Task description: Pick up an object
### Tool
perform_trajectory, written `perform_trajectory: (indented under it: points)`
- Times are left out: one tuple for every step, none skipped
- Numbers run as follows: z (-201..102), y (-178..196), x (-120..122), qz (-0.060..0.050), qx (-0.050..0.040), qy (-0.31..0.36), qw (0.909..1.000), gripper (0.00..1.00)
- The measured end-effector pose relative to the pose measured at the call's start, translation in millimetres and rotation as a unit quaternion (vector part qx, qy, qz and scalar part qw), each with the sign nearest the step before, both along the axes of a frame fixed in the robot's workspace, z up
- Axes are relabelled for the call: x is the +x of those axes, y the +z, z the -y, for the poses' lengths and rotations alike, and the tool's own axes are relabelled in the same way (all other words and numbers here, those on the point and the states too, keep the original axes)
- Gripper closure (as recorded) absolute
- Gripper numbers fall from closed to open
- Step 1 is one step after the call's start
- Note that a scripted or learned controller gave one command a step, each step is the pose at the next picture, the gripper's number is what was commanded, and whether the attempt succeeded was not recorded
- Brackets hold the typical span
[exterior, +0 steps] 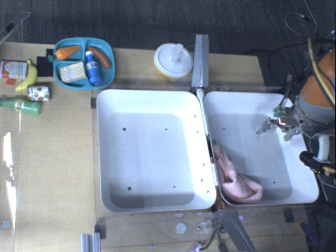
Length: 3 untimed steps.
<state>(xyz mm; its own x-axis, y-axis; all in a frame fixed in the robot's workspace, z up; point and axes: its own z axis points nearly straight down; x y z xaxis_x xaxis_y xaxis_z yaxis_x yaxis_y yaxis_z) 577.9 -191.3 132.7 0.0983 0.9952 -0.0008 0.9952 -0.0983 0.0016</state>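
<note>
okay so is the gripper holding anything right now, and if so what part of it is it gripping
Nothing is held. The gripper hangs over the right bin, apart from the pink cloth lying in the bin's near left corner.

On the worktop behind the left bin sit a blue divided tray of toy food and a white-lidded yellow tub, while a banana, a small printed can and a green bottle lie at far left.

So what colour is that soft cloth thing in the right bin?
Pink. The cloth shows best in the camera view.
</note>
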Motion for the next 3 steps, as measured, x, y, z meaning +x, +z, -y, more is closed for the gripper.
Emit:
perform_trajectory:
  points:
    - [-32.6, -43.6, -45.8, 0.006, -0.0021, 0.067, 0.9978, 0.0]
    - [14.8, 22.2, -52.0, 0.0, 0.0001, 0.046, 0.9989, 0.0]
    - [-3.8, 64.3, -38.5, 0.0, 0.0003, 0.051, 0.9987, 0.0]
